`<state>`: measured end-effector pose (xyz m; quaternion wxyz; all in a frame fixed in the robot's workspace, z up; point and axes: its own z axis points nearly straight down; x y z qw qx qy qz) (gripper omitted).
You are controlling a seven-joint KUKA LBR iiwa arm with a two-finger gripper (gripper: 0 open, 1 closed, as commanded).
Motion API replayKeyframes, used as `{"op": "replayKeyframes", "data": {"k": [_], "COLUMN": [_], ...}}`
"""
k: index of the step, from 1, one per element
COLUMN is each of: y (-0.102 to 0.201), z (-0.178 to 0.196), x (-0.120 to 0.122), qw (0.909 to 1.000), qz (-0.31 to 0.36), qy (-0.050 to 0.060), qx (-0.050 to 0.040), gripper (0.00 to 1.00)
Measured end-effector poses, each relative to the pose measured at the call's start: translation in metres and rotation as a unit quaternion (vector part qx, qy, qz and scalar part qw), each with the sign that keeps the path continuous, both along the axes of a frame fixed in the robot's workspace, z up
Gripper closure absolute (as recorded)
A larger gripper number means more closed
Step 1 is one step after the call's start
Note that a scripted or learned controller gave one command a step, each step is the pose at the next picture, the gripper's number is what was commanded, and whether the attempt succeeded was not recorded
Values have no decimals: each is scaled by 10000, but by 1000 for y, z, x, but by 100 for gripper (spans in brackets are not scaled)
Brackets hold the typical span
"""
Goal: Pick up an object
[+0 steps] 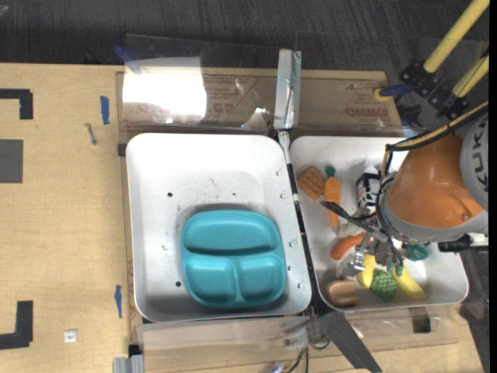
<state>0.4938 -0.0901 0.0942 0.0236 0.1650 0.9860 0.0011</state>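
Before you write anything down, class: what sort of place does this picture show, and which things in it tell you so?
Probably a robotics lab bench for grasping trials. A robot arm reaches over two white bins, one holding a teal divided tray, the other toy food such as a carrot.

View: single fixed camera above the bench (54,208).
Facing: downward at a slant.
Framing: left bin (155,162) sits near centre, right bin (454,282) toward the right edge.
Range: moderate; both bins fit in frame.
Arm (435,185): enters from the right.
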Motion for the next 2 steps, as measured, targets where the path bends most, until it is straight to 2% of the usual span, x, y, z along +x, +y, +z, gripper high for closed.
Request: {"op": "replayKeyframes", "data": {"k": [1,2], "y": [-3,-11], "z": [0,-5], "x": [-1,115], "qw": [9999,9986], "qz": [-114,-505], "qy": [8,170], "qx": [10,36], "gripper": [0,0]}}
